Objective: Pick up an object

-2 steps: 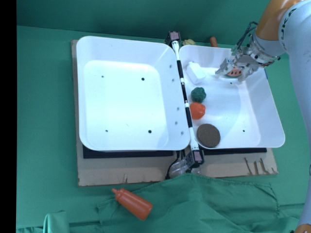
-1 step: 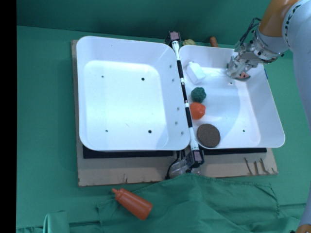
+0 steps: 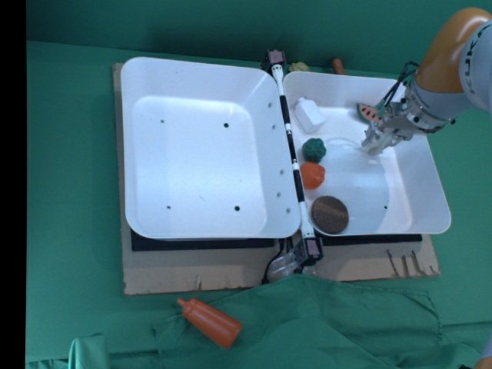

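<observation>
Beside the gripper (image 3: pixel 374 146), watermelon slice (image 3: pixel 368 113) lies slantwise.

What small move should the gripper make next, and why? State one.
Probably shift toward the watermelon slice, the nearest item. The gripper sits low in the right bin over bare floor, with nothing seen between its fingers; the dark green piece and orange piece lie farther off.

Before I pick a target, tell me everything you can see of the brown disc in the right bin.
The brown disc is a flat, round, dark brown piece with a matte, slightly mottled face, lying flat on the floor of the right bin, in its near left corner by the dividing rim. It looks whole. The orange piece sits just beyond it, apart. The gripper is well away, toward the bin's far right.
</observation>
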